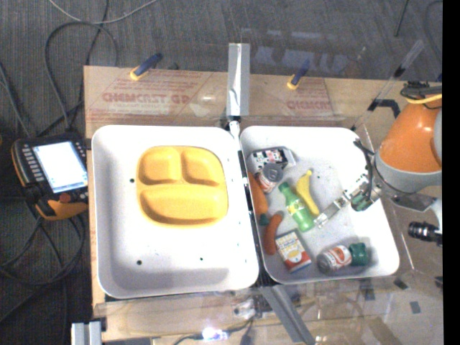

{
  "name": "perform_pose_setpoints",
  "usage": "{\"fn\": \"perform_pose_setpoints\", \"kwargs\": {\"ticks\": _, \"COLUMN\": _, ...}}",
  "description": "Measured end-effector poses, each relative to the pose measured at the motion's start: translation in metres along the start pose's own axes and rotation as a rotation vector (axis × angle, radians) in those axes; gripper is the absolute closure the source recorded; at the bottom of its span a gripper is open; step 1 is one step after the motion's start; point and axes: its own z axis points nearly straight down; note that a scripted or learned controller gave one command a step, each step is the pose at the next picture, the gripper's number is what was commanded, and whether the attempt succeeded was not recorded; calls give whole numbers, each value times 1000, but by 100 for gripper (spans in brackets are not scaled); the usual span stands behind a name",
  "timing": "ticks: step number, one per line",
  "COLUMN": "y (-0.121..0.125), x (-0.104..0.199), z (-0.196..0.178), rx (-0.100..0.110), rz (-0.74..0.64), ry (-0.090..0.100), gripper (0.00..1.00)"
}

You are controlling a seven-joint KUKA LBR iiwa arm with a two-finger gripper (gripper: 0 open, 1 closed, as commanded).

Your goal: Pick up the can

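A silver can (335, 259) lies on its side near the front right corner of the right bin (381, 225), with a small green object (358, 253) touching its right end. My gripper (357, 198) hangs over the right part of that bin, behind and slightly right of the can and apart from it. The grey arm with its orange band (410, 146) comes in from the right edge. The wrist hides how the gripper stands.
The right bin also holds a green bottle (296, 207), a yellow banana (307, 191), an orange carrot (259, 196), a red sausage (271, 234), a small red-and-white box (291, 251) and a printed packet (272, 157). A yellow divided tray (183, 185) sits in the left bin (115, 264).
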Motion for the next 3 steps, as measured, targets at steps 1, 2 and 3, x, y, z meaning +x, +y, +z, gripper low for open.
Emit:
{"fn": "perform_pose_setpoints", "kwargs": {"ticks": 1, "y": 22, "x": 35, "z": 7, "rx": 2, "rz": -106, "ry": 0, "gripper": 0}}
{"fn": "perform_pose_setpoints", "kwargs": {"ticks": 2, "y": 100, "x": 27, "z": 40, "rx": -8, "rz": -94, "ry": -10, "gripper": 0}}
{"fn": "perform_pose_setpoints", "kwargs": {"ticks": 3, "y": 131, "x": 9, "z": 42, "rx": 19, "rz": -94, "ry": 12, "gripper": 0}}
